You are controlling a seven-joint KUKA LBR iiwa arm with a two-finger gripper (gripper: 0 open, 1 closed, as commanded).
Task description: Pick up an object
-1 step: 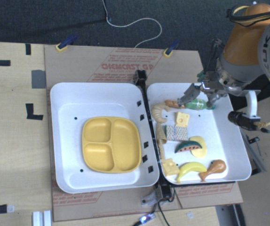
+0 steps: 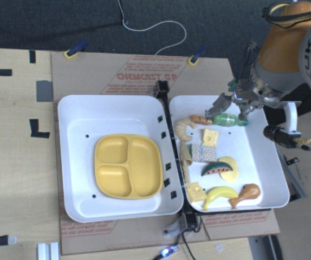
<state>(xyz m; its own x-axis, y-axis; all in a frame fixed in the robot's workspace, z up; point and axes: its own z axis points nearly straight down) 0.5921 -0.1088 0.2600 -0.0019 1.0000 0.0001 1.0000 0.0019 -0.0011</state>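
Green bottle (image 2: 229, 120) is seen lying flat at 12 o'clock in the right bin (image 2: 264, 161), long axis 3-to-9. Gripper (image 2: 232, 110) is positioned above it, fingers spread astride it, nothing pinched; arm is angled in from 2 o'clock.

Dark carpet (image 2: 47, 15) behind a wooden bench (image 2: 14, 145) — cardboard sheet (image 2: 139, 75) under blue clamps (image 2: 77, 49).

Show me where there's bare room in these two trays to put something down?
The left bin has bare white floor all around the yellow divided plate, widest along its far edge. In the right bin, the floor between the cheese wedge and the right wall is bare. Its left side is crowded, from the banana and drumstick up to the hand.
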